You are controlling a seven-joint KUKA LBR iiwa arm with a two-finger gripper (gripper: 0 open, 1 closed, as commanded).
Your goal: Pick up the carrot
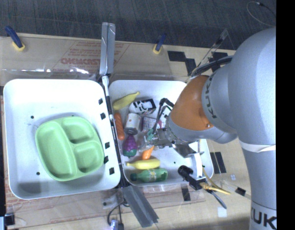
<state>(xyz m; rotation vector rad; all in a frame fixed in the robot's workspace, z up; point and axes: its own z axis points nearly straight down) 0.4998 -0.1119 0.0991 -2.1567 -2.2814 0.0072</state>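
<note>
A long orange carrot lies in the right bin, along its left wall. A second, smaller orange piece sits just below my gripper, and I cannot tell whether it touches the gripper. The gripper hangs low over the middle of the right bin, to the right of the carrot and apart from it. The wrist and its orange band hide the bin's right part.
Around the gripper lie a yellow banana, a black-and-white item, a small can, a purple eggplant, a yellow fruit and a green vegetable. The left bin holds a green divided plate.
</note>
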